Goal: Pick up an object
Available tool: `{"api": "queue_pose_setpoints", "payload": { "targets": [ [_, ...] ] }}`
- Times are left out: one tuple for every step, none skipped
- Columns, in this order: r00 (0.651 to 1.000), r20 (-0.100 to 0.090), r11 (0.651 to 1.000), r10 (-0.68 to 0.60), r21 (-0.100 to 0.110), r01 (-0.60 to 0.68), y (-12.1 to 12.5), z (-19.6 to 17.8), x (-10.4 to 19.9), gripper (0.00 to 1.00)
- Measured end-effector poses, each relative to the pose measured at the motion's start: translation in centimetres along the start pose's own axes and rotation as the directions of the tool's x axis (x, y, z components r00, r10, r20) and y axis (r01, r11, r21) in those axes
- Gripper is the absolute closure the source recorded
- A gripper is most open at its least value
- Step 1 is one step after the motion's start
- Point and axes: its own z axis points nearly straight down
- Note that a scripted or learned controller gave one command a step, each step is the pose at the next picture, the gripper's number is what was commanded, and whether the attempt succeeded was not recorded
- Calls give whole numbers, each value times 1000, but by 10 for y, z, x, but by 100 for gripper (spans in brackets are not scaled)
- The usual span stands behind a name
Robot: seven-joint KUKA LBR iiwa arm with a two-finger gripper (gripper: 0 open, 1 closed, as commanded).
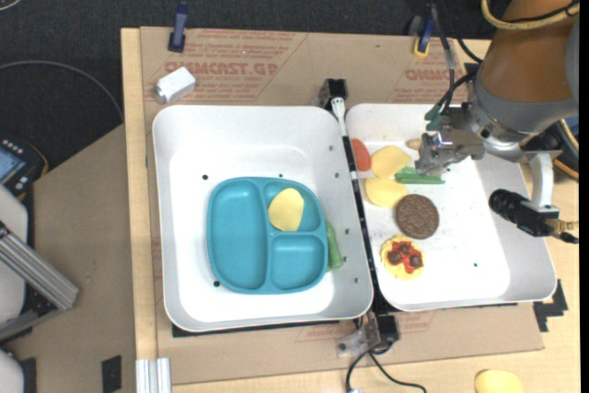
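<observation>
Over the right bin (515,285), at 12 o'clock from the brown patty (418,215), the tool (431,163) hangs above a green strip (419,179), grip state indeterminable.

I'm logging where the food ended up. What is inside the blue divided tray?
The blue divided tray in the left bin holds one pale yellow piece, lying in its upper right compartment. Whatever lies beneath that piece is covered.
</observation>
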Motion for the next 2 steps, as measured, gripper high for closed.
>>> {"api": "queue_pose_setpoints", "payload": {
  "targets": [
    [1000, -1, 1000, -3, -1, 3, -73, 62, 54, 100],
    [1000, -4, 999, -14, -33, 14, -70, -121, 147, 100]
  ]
}}
